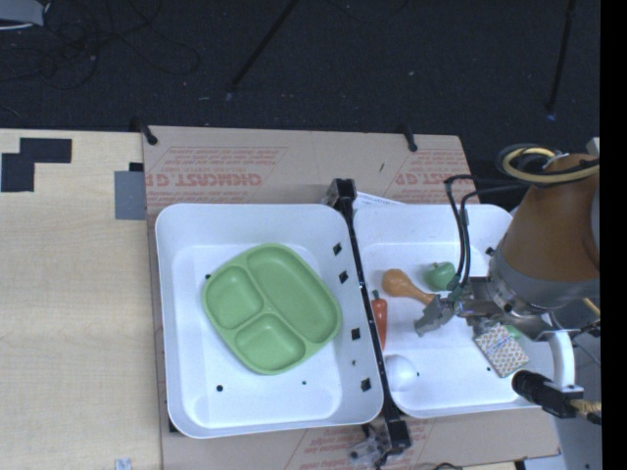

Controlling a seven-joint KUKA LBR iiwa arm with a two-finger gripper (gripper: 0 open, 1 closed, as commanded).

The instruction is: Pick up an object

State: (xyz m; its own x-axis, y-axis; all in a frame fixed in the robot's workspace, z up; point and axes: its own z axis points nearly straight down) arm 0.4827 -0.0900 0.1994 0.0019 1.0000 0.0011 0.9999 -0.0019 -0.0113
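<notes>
Descent over the right bin is the step in hand, judged from the gripper hanging low at centre-right of the frame beside the orange spoon. Its 2 fingers look spread a little with nothing between them, though the view is too coarse to be sure how wide. To do this well, I would centre the fingers across the spoon's thin handle and close squarely. The spoon lies in the right bin's upper middle, its long axis running from upper left to lower right, round bowl toward the upper left. A green object sits just beside it, so a sloppy approach could knock both. A red-orange carrot-like piece lies along the divider, pointing up-down in the frame.
</notes>
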